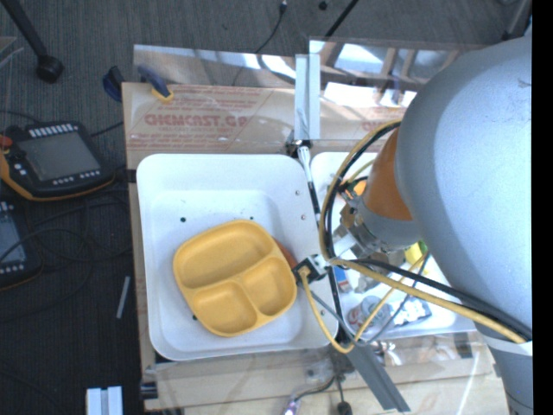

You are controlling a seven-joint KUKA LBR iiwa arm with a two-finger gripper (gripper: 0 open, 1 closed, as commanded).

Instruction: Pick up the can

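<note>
My gripper (361, 259) reaches down into the right bin (327, 173), close to the wall that it shares with the left bin. The grey arm and its orange band cover most of it from above. Under and beside the wrist lie several small items: a blue and white object (406, 311) that may be the can, a yellow-green piece (417, 252) and a red and blue item (344, 277). I cannot tell for sure which of these is the can. Nothing shows between the fingers.
A yellow divided plate (232, 276) lies in the left bin (173, 188), with a reddish-brown thing (283, 252) peeking out at its right rim. Yellow and black cables loop around the wrist. A teach pendant (54, 157) rests on the floor at the left.
</note>
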